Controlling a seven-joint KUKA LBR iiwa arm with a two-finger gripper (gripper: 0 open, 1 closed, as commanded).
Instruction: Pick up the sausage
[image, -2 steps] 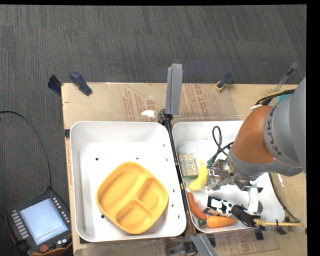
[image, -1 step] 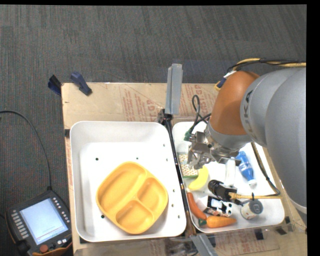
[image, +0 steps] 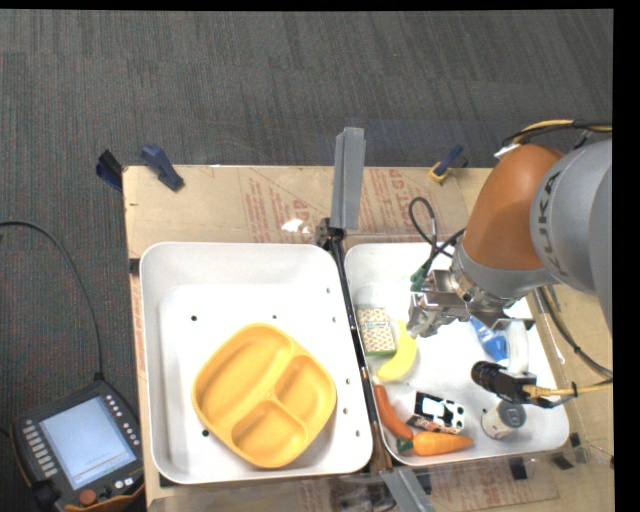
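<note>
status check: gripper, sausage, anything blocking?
Gripper over right bin, above banana. Sausage lies untouched along bin's left wall, nearer the camera. Carrot and black-white block crowd its near end.

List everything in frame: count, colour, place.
yellow divided plastic plate: 1, yellow, left bin
white shallow bins: 2, white, side by side on the bench
red-orange toy sausage: 1, right bin, near left wall
orange toy carrot: 1, right bin, front edge
yellow toy banana: 1, right bin
patterned small box: 1, beige, beside banana
black-and-white block: 1, above carrot
blue-and-white item: 1, right bin, under arm
handheld pendant with screen: 1, grey, lower left
arm: 1, grey and orange, from right
tool: 1, over banana
</note>
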